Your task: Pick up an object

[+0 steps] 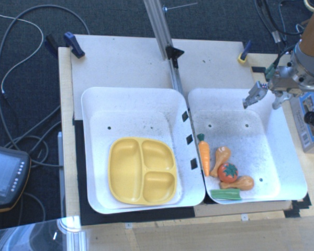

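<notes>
My gripper (265, 100) hangs over the far right part of the right bin (282, 150), its two grey fingers spread apart with nothing between them. Toy food lies near that bin's front left corner, well away from the gripper: an orange carrot (204, 158), a red tomato (228, 172), a tan squash-like piece (220, 158), another orange-tan piece (243, 183) and a green piece (225, 194) at the front edge.
The left bin (94, 114) holds a yellow divided tray (142, 170). A slanted metal bar (162, 30) runs down to the divider between the bins. Blue clamps (73, 43) sit on the bench's far left edge.
</notes>
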Motion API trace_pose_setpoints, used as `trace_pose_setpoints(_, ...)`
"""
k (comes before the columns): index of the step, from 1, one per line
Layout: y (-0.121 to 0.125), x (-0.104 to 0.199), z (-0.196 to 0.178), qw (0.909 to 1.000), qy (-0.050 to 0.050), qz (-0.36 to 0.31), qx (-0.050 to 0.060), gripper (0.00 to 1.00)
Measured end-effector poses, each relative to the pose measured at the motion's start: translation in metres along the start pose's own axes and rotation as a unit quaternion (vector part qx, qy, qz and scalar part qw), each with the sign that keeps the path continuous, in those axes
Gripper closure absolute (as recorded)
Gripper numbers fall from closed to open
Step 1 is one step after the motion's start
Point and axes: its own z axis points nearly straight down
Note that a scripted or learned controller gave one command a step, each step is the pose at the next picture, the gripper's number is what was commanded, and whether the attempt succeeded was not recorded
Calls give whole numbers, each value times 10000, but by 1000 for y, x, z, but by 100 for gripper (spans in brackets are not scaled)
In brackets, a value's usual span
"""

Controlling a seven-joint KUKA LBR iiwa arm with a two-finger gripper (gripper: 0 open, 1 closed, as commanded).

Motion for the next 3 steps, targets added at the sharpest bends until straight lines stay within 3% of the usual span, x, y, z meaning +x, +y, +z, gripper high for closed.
trace_pose_setpoints(1, 0, 0, 0, 10000, 1, 1, -1, 0)
trace_pose_setpoints(3, -3, -4, 87, 10000, 0, 5, 17, 0)
